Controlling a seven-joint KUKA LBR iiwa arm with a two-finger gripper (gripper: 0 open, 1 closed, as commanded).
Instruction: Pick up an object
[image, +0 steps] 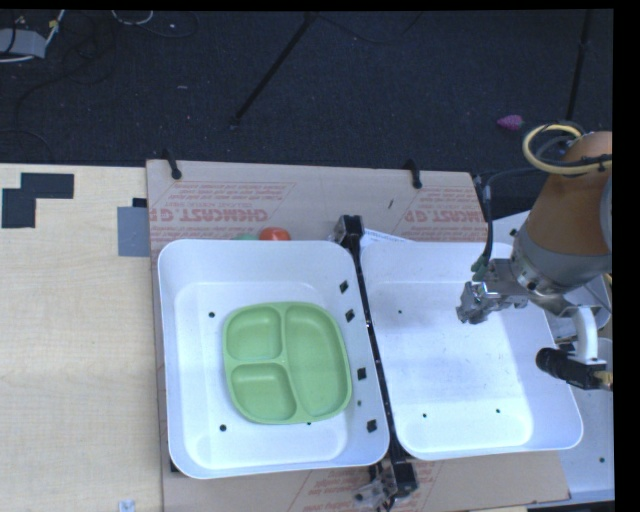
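- The green divided plate (287, 362) lies flat in the left bin (190, 280), roughly at its middle, with three compartments facing up.
- The right bin (440, 420) sits just beside the left bin, touching it along the black clips (350, 232) at the shared edge.
- The hand (472, 303) hangs over the upper right part of the right bin, well apart from the plate; nothing shows between its tips, and I cannot tell whether it is apart or together.
- The grey arm (565, 235) with its orange band reaches in over the right bin's right rim.
- A small red-orange object (274, 235) lies on the cardboard sheet (300, 205) just behind the left bin's far rim.
- The sheet rests on the pale wooden worktop (70, 350).
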